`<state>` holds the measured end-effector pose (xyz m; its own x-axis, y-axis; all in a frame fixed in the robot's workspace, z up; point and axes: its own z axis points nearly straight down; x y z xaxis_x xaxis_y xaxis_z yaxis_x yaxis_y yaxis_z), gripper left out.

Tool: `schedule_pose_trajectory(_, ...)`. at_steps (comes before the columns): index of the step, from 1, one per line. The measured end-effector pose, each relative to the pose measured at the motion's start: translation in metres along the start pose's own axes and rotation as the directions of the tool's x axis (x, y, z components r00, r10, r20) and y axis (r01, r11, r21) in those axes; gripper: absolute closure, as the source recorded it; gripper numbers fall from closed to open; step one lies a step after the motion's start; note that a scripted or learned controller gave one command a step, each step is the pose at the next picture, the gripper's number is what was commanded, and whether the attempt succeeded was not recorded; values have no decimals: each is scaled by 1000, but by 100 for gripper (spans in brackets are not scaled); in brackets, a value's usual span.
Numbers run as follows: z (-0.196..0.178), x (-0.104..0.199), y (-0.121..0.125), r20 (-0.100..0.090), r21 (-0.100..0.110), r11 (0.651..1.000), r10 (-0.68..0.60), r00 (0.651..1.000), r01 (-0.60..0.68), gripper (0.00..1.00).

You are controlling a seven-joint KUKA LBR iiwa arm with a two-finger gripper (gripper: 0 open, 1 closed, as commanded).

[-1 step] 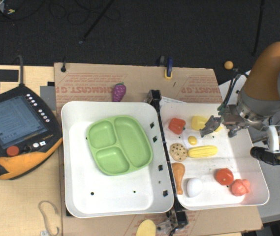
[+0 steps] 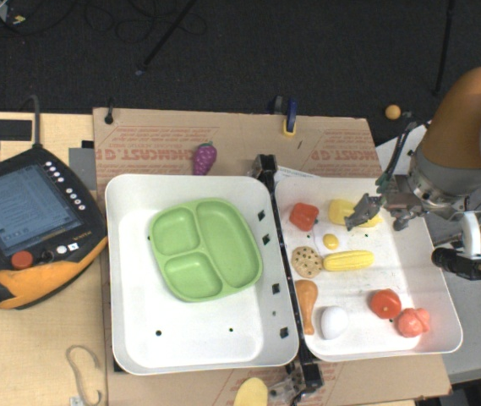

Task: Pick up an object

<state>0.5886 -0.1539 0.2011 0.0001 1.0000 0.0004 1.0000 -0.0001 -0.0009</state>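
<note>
We saw the gripper (image 2: 364, 213) hovering over the right bin (image 2: 440, 304), touching a yellow toy (image 2: 340, 211) at its tip, grip state we could not tell; we judged the toy light, stiff, slippery plastic, best pinched across its middle.

Lighting was even and fairly bright over the two shallow white plastic bins (image 2: 191, 345), likely from overhead. Shadows under the green three-compartment plastic tray (image 2: 206, 248) were soft and short. The dark carpeted floor (image 2: 223, 49) at the top was dim and low in detail. Mild glare washed out the bin walls. Focus was slightly soft overall, with some grain.
</note>
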Motion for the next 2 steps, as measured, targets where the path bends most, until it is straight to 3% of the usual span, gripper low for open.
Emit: schedule_pose_trajectory(2, 109, 10, 7, -1, 4, 1000, -2, 1000, 2, 0)
